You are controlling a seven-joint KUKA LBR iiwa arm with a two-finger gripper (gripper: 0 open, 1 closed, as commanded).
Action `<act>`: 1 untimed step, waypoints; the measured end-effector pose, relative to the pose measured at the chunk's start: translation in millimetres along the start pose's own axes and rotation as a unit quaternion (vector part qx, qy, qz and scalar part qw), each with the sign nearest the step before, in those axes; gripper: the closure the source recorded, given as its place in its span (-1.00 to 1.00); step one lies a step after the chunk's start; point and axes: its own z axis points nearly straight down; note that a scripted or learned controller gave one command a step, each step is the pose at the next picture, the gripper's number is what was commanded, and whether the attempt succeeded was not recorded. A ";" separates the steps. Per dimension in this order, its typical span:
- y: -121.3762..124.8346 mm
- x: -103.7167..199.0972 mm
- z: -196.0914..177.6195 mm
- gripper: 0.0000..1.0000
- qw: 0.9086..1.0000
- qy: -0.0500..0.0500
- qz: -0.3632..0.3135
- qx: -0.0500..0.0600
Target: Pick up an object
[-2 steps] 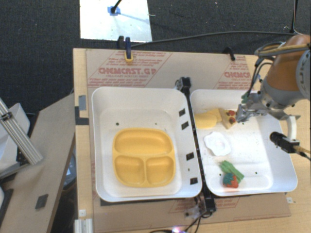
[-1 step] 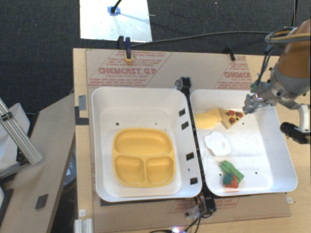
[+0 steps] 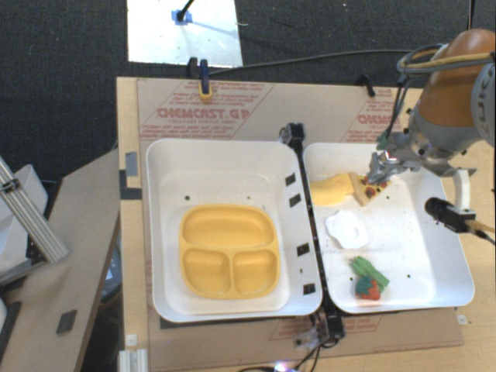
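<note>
Camera view: arm (image 3: 457,91) low over right bin (image 3: 434,285).

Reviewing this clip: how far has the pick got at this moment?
Done: the gripper is down in the right bin, at the small brown piece beside the yellow block. In hand: nothing visibly lifted; the grip is unclear. Left: grasp and raise an object. The white piece and green toy lie untouched.

A yellow divided tray (image 3: 229,250) lies in the left bin (image 3: 167,208); a clamp (image 3: 204,78) grips the board
</note>
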 end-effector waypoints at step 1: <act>-20.0 50.1 7.6 1.00 1.000 0.001 0.000 0.002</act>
